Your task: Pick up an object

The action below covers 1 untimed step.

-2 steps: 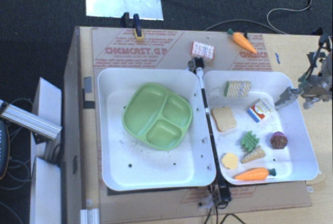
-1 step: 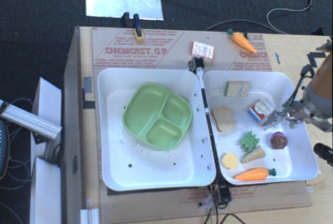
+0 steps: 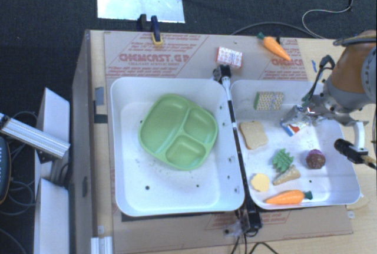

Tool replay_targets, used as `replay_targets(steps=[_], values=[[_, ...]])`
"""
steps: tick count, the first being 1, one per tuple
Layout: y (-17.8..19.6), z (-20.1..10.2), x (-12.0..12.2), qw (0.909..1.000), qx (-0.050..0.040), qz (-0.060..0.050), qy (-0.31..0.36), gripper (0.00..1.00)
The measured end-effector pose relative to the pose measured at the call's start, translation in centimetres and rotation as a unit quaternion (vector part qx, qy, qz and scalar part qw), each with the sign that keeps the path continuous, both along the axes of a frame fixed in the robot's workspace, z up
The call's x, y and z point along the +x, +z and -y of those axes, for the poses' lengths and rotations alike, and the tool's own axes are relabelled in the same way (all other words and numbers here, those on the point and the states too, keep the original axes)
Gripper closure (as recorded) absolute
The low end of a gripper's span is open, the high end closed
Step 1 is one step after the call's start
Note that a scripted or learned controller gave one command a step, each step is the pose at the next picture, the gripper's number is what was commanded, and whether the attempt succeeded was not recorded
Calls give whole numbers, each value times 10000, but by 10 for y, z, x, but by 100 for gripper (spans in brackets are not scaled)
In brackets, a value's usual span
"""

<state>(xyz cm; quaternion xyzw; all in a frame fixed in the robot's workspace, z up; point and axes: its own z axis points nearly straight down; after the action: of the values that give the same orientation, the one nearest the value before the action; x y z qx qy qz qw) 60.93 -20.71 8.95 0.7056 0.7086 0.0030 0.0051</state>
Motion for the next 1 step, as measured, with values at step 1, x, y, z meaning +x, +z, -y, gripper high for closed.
replay_targets(steps=[1], values=[[-3,0,59,10000,18,-87,11,0]])
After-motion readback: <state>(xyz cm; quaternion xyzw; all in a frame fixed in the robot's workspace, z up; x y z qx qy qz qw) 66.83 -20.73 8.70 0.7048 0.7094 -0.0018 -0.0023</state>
